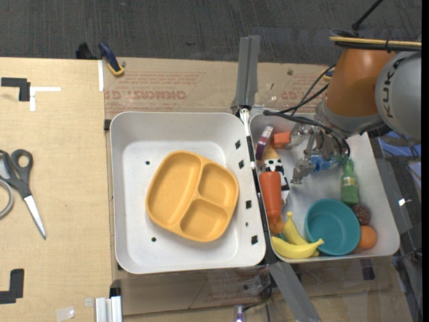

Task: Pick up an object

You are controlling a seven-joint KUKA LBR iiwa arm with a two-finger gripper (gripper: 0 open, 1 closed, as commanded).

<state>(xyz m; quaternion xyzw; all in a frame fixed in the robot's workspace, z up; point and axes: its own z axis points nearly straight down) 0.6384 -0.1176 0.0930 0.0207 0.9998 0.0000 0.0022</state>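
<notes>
My gripper (310, 158) hangs low over the back of the right bin (383, 180), under the grey arm with its orange band. A small blue object (328, 162) lies right beside or under it; I cannot tell whether they touch. To its left rest an orange carrot (271, 193), a black-and-white toy (271, 164), a purple item (265, 139) and a small orange piece (281, 138). A green bottle (348, 184) lies to its right. Toward the front sit a teal bowl (332, 228), a banana (295, 244), an orange fruit (367, 237) and a dark brown item (362, 213).
The left bin (127, 200) holds a yellow divided plate (193, 196). Scissors (25, 188) lie on the bench at far left. A grey divider post (247, 72) rises between the bins at the back.
</notes>
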